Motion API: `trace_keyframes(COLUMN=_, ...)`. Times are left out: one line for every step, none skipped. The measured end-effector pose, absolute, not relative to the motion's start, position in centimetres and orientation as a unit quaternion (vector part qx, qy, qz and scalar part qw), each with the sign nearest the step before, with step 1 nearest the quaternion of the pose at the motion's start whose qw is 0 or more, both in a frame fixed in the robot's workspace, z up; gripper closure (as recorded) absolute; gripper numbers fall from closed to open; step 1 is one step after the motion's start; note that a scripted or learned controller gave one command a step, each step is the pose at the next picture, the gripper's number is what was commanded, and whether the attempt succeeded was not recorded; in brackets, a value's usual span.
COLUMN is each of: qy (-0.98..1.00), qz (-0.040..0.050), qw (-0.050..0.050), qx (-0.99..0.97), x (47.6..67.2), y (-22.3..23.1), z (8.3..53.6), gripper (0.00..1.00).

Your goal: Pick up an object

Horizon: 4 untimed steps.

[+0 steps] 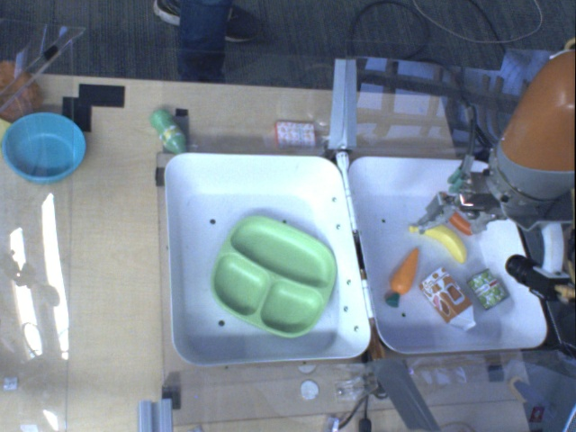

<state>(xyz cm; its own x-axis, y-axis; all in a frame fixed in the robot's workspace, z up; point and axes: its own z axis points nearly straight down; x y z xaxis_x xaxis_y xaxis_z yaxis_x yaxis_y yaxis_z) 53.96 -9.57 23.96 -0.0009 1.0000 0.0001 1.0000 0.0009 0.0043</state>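
Right bin contents: a yellow banana [447,241], curved and smooth, lies in the far half of the right bin [396,327], just beside a small orange piece [461,224].
Gripper: the gripper [457,207] hangs right over the banana's far end; whether it is released or clenched cannot be told, its tip being a blur of grey metal.
Carrot: an orange carrot [404,274], tapered with a dark green end, lies slantwise to the left of the banana, apart from it.
Cartons: a brown-and-white carton [447,296] and a smaller green-and-white carton [487,289] lie side by side at the near right of the bin.
Arm: the arm [543,133] comes in from the right, rounded orange above grey.
Left bin: the left bin [193,241] is shallow white plastic with rounded corners; it bears a glossy green divided plate [274,275] with three compartments, set at a slant.
Bench: the bench [90,286] is pale wood with a sheen at the left; a blue bowl [44,146] stands at its far left, a green bottle [167,129] lies just beyond the left bin.
Room: dark carpet [288,16] lies beyond, crossed by a cable [468,16]; a person's legs [202,12] in blue jeans stand there.
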Motion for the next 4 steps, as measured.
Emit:
trace_keyframes(qy=0.611, qz=0.0002, qw=-0.001, qx=0.792, x=50.1, y=2.7, z=18.7, gripper=0.0)
trace_keyframes(qy=0.616, qz=-0.0003, qw=-0.001, qx=0.787, x=54.1, y=10.2, z=18.2, gripper=0.0)
trace_keyframes(qy=0.609, qz=0.0001, qw=0.001, qx=0.793, x=65.7, y=12.9, z=19.9, gripper=0.0)
trace_keyframes(qy=0.686, qz=0.0003, qw=0.0, qx=0.728, x=65.0, y=12.6, z=21.0, gripper=0.0)
